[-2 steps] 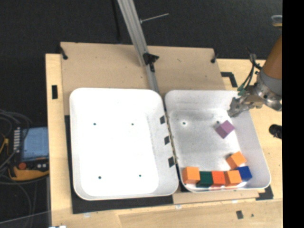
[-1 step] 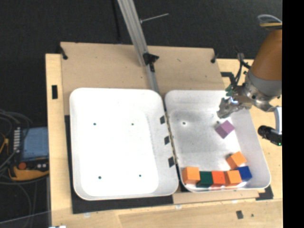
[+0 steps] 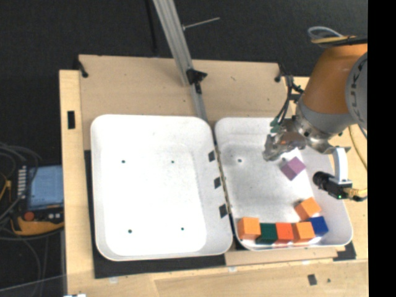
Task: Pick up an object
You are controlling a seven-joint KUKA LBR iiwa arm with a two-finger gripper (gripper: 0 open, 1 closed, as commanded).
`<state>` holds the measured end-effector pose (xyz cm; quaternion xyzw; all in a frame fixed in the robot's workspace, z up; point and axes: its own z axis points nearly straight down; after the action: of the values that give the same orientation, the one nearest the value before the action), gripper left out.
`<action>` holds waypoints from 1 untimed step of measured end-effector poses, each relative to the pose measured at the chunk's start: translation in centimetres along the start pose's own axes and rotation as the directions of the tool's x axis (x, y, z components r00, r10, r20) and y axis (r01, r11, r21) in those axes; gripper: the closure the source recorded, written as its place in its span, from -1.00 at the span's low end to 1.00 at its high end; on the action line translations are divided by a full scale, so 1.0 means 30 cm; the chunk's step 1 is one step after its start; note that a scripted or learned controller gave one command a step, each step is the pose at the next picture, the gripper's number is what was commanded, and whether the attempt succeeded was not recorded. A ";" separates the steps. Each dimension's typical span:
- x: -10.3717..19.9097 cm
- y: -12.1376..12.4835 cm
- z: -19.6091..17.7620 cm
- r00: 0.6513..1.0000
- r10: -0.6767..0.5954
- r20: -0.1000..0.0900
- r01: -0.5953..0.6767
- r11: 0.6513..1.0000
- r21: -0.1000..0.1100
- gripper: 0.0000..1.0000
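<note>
My gripper (image 3: 276, 147) hangs over the upper middle of the right bin (image 3: 247, 135), under the grey and orange wrist. A purple block (image 3: 292, 167) sits tilted just below and to the right of it, close to the gripper's tip. Whether it touches the gripper I cannot tell. Along the bin's front wall lies a row of blocks: an orange one (image 3: 249, 227), a green one (image 3: 268, 232), a red-orange one (image 3: 284, 231), another orange one (image 3: 304, 231) and a blue one (image 3: 319, 225). One more orange block (image 3: 308, 208) lies above the row's right end.
The left bin (image 3: 111, 135) lies beside the right one on the wooden bench. A slanted metal rail (image 3: 176, 36) runs from the top down to the gap between the bins. A black fitting (image 3: 331, 184) with a white bracket sticks out at the right bin's right edge.
</note>
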<state>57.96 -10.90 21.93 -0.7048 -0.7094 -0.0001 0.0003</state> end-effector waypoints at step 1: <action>0.157 -0.036 -0.038 1.000 -0.001 -0.002 0.001 1.000 -0.001 1.00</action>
<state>56.85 -6.19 23.07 -0.7043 -0.7099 -0.0012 0.0007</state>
